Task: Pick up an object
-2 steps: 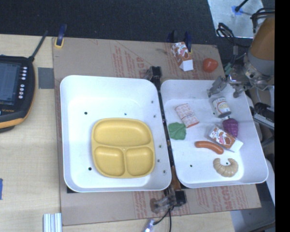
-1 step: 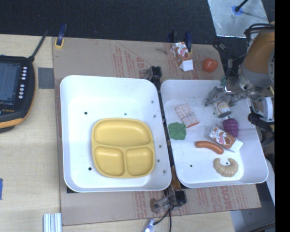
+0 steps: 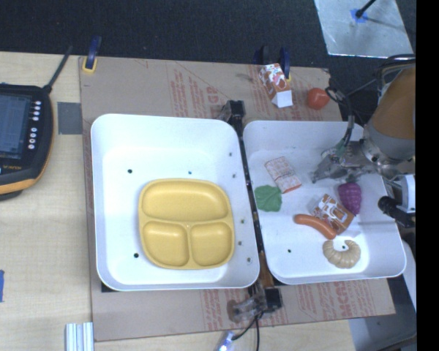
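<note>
White plastic makes up both shallow bins on my tabletop [image 3: 44, 269], which is covered under them by a sheet of brown cardboard [image 3: 168, 86]. My left bin [image 3: 110, 145] carries a yellow divided tray [image 3: 186, 222] with three compartments, sitting toward the near side. My right bin [image 3: 278, 269] has the small things I could pick: a green piece [image 3: 268, 197] by its left wall, a small printed carton [image 3: 282, 172] just beyond that, an orange sausage-like piece [image 3: 314, 225] lying across the middle, a crinkled snack packet [image 3: 331, 209] touching it on the far right side, a purple fruit-shaped piece [image 3: 350, 196] just right of the packet, and a pale ring-shaped pastry [image 3: 342, 252] near the front rim. My arm [image 3: 395, 115] comes in from the right, and the end effector [image 3: 336, 163] hangs over the far right part of the right bin, just beyond the purple piece; I see nothing between its fingers, and I cannot tell from this slant how they are set. Outside the bins, on the cardboard at the far side, stand a small carton [image 3: 276, 82] and a red ball-like thing [image 3: 317, 98]. At the far left lies a pendant [image 3: 11, 137] with a dark screen and orange edge.
</note>
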Motion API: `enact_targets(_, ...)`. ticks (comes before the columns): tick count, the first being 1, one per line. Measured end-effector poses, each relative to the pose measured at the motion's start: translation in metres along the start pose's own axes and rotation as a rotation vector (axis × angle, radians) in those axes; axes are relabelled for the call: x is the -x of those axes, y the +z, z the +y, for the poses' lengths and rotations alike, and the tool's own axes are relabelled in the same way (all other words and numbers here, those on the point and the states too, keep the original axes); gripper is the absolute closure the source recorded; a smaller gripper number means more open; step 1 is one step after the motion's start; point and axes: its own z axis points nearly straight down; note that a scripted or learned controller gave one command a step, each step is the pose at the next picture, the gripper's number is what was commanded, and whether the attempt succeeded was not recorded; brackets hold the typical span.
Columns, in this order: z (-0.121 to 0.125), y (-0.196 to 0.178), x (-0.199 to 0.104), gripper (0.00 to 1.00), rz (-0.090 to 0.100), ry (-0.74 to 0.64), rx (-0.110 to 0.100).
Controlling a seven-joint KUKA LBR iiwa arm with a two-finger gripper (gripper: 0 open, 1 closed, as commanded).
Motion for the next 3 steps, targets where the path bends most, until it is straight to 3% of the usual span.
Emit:
enact_targets(1, 0.049, -0.001, 0.000, 0.00, 0.002, 0.003, 0.003)
enact_targets(2, 0.049, -0.012, 0.001, 1.00, 0.001, -0.001, 0.001)
enact_targets(3, 0.049, -0.075, -0.063, 1.00, 0.002, 0.002, 0.004)
